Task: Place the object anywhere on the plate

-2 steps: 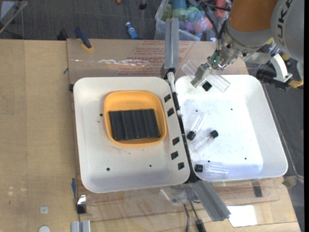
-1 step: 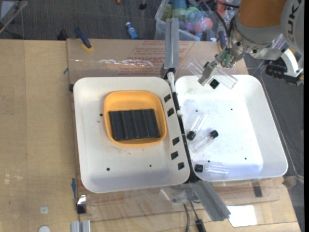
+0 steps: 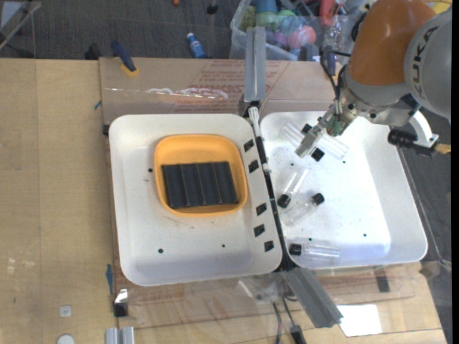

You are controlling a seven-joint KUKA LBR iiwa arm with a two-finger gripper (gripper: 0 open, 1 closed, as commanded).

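Partial lettering, seemingly "KU", shows on the grey arm (image 3: 430, 45) at upper right. The gripper (image 3: 310, 147) hangs low over the right bin (image 3: 387, 192), at its upper left; whether its fingers are parted cannot be told. Clear vials (image 3: 297, 192) lie scattered in that bin. In the left bin (image 3: 136, 249), the orange plate (image 3: 197, 149) holds a ridged black block (image 3: 199, 185).

Part of a black letter shows on the arm's (image 3: 430, 56) grey casing, too cropped to read.
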